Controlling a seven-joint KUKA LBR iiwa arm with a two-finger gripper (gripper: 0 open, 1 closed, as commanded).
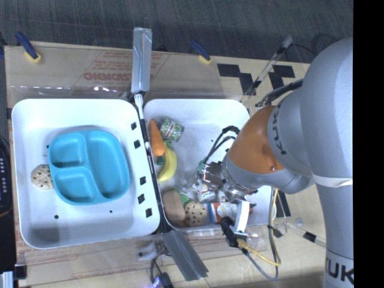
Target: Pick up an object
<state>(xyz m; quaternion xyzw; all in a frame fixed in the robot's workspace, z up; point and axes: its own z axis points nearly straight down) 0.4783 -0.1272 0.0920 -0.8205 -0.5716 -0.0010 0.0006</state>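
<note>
My gripper (pixel 207 191) reaches down into the right bin (pixel 198 110), near its lower middle, above a pile of small items. Just left of it lie a yellow banana (pixel 167 165) and an orange carrot (pixel 156 138). A green-patterned can (pixel 171 129) rests at the carrot's upper right. Below the gripper sit a brown potato-like piece (pixel 174 204), a speckled cookie (pixel 195 213) and a small bottle with a red label (pixel 223 210). The arm's wrist hides much of the bin's right half.
The left bin (pixel 30 125) holds a blue divided plate (pixel 89 165) with a second cookie (pixel 41 176) at its left edge. A grey divider bar (pixel 141 59) runs between the bins. Cables (pixel 264 257) trail below the right bin.
</note>
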